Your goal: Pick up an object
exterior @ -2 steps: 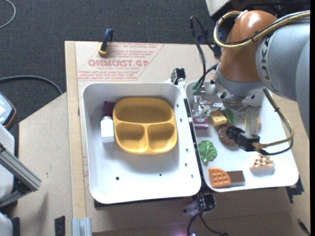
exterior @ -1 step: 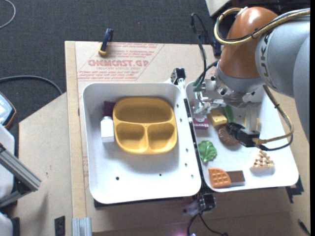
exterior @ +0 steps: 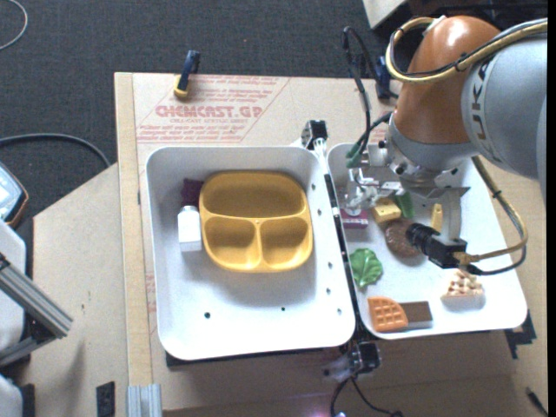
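My gripper (exterior: 358, 196) is down in the upper left part of the right bin (exterior: 506, 278), close to the wall between the two bins. Just below it, against that wall, lies a small maroon piece (exterior: 354, 223). A yellow cheese block (exterior: 387, 210) sits right beside the gripper, with a round brown cookie (exterior: 400, 239) below it. Further toward the front lie a green lettuce leaf (exterior: 367, 268), an orange waffle (exterior: 387, 314) and a brown bar (exterior: 417, 313). I see nothing held between the fingers.
The left bin (exterior: 174, 311) holds a yellow divided plate (exterior: 255, 221), a small white bottle (exterior: 189, 228) and a dark maroon item (exterior: 192, 188). A white and orange pastry (exterior: 462, 290) and a yellow slice (exterior: 437, 217) lie at the right bin's right side. The arm covers that bin's back.
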Motion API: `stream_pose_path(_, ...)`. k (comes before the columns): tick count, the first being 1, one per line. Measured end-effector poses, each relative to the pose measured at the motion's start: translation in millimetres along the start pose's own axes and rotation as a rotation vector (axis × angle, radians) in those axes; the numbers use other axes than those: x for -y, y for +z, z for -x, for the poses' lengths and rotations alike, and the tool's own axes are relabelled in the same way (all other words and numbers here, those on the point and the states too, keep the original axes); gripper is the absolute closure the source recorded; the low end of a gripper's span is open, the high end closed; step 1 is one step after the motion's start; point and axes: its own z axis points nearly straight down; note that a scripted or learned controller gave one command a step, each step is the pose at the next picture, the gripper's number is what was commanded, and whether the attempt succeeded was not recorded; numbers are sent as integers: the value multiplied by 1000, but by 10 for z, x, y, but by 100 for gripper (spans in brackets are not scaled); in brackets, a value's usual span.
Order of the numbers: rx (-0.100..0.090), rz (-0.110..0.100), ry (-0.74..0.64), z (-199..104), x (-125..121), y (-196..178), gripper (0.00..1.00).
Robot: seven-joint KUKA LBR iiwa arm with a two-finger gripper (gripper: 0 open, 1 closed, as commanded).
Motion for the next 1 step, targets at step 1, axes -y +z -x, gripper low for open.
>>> stream_pose_path(1,1,-1,0,2,-47,113,100)
